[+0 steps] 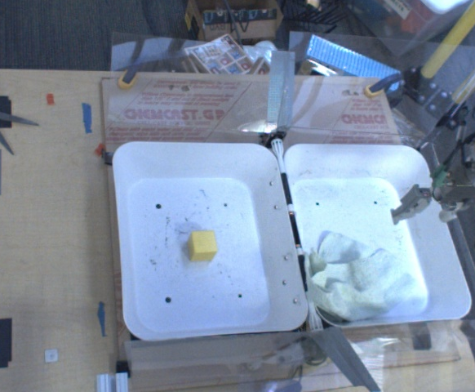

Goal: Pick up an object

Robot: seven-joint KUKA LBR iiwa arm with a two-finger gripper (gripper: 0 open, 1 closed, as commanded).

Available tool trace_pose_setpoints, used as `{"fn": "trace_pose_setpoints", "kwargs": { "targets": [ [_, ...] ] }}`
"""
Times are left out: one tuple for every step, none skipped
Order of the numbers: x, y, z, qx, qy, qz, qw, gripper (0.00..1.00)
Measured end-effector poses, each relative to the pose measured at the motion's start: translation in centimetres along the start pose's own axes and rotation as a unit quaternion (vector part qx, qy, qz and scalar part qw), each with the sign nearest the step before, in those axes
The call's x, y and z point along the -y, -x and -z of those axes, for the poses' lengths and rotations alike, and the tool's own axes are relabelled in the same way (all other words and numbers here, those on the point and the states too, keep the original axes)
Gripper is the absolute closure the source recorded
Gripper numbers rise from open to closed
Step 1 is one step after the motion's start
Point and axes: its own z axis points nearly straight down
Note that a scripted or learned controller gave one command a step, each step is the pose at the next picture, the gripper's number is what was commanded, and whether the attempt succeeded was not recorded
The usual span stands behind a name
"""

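I saw the gripper [421,205], jaws indistinct, above a soft crumpled white cloth [358,280]; I'd pinch a raised fold.

A robotics lab: taped wooden bench [42,243], twin white bins [139,178], cluttered cables [229,11].

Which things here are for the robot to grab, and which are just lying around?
For the job:
yellow block in the left bin
crumpled white cloth in the right bin
gripper

Just lying about:
blue tape strips
yellow clamps
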Motion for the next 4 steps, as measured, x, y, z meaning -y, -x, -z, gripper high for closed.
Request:
{"fn": "trace_pose_setpoints", "kwargs": {
  "targets": [
    [-5.4, -2.5, -8.1, -0.001, -0.001, 0.068, 0.9977, 0.00],
    [-3.0, -3.7, -18.0, 0.000, 0.005, 0.095, 0.9954, 0.00],
    [-4.7, -8.9, -8.4, 0.000, 0.000, 0.074, 0.9972, 0.00],
    [-0.6, -5.7, -17.9, 0.000, 0.005, 0.057, 0.9984, 0.00]
  ]
}}
